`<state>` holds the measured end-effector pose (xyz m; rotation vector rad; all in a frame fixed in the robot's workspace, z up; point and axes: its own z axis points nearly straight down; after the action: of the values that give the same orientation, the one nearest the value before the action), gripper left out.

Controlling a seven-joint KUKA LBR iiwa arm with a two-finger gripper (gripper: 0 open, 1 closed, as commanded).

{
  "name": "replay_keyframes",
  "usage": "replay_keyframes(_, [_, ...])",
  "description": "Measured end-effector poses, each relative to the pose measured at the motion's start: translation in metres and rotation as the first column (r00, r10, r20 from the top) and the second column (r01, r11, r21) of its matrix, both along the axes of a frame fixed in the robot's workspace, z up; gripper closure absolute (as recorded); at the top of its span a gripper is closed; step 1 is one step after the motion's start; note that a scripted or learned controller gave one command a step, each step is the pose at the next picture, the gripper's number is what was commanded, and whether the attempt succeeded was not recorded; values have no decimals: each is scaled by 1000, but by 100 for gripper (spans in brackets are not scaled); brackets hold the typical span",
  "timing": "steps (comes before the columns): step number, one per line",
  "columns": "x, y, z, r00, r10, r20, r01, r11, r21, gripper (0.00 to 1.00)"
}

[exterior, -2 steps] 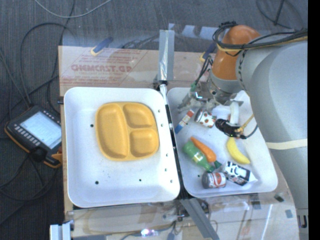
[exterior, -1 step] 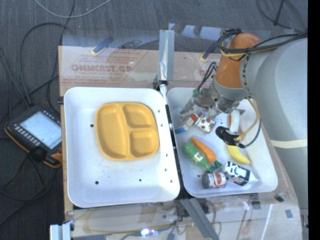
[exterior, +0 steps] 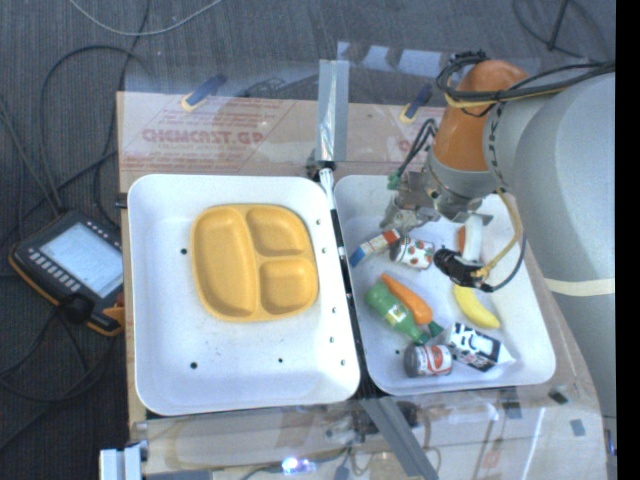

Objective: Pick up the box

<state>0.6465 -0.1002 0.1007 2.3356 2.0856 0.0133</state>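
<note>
We see the box (exterior: 475,347), a small dark-and-white carton, near the right bin's (exterior: 535,363) front right corner, beside a can (exterior: 430,360). It looks light and stiff; we would pinch its long sides. The gripper (exterior: 408,213) hangs near the back edge; open or closed, we cannot tell.

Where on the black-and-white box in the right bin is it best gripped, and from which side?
Probably from straight above, closing across the narrow width at the middle of the box. It lies flat and slanted near the front corner of the right bin, with the can close at its left end and the banana just behind.
</note>
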Motion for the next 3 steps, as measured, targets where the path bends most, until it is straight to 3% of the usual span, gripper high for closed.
replay_keyframes(1, [0, 0, 0, 1000, 0, -1, 0, 1000, 0, 0])
replay_keyframes(2, [21, 5, -1, 995, -96, -15, 96, 995, 2, 0])
replay_keyframes(3, [21, 4, 8, 934, -356, -15, 356, 935, 0, 0])
